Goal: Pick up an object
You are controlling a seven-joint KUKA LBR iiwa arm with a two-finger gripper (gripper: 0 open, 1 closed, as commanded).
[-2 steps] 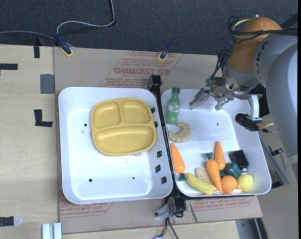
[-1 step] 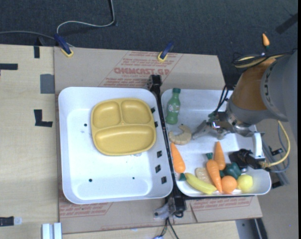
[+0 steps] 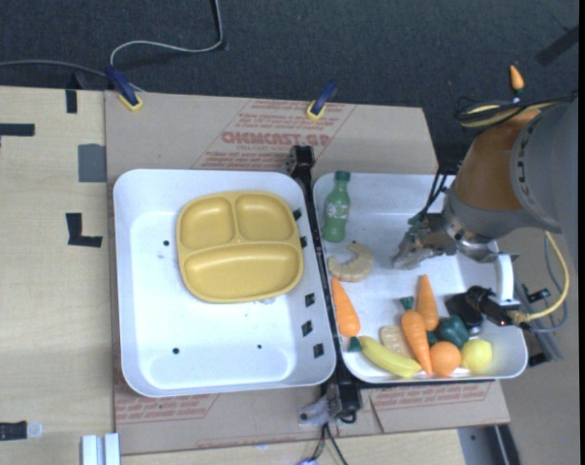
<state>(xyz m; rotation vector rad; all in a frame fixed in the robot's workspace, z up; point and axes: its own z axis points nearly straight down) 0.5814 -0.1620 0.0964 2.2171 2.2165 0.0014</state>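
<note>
You would have found the task barely begun at this moment. The gripper (image 3: 410, 250) hung low over the right bin (image 3: 389, 197), above a bare white patch of its floor. The view was too small and dark at the tip to tell you whether it stood open or closed. Nothing could be seen held in it, so no object counted as picked.

Every candidate lay on the bin floor. Nearest, just to the gripper's left in the view, sat a pale crescent-shaped piece (image 3: 353, 261). Just below the gripper lay an orange carrot (image 3: 426, 296), close to it but apart. A second carrot (image 3: 415, 337) lay beyond that one, beside a dark green item (image 3: 454, 330). Farther down, along the bin's near wall, you had a banana (image 3: 389, 358), an orange fruit (image 3: 445, 358) and a lemon (image 3: 477, 356), crowded together. A third carrot (image 3: 344, 306) lay against the bin's left wall, well to the gripper's lower left. A green bottle (image 3: 335, 206) stood to its upper left.

Away from the gripper, the left bin (image 3: 138, 289) held a yellow divided plate (image 3: 241, 243).

By my judgement all the work remained: settling over one object, closing on it and lifting it clear. The crescent piece or the nearest carrot looked the shortest reach.
</note>
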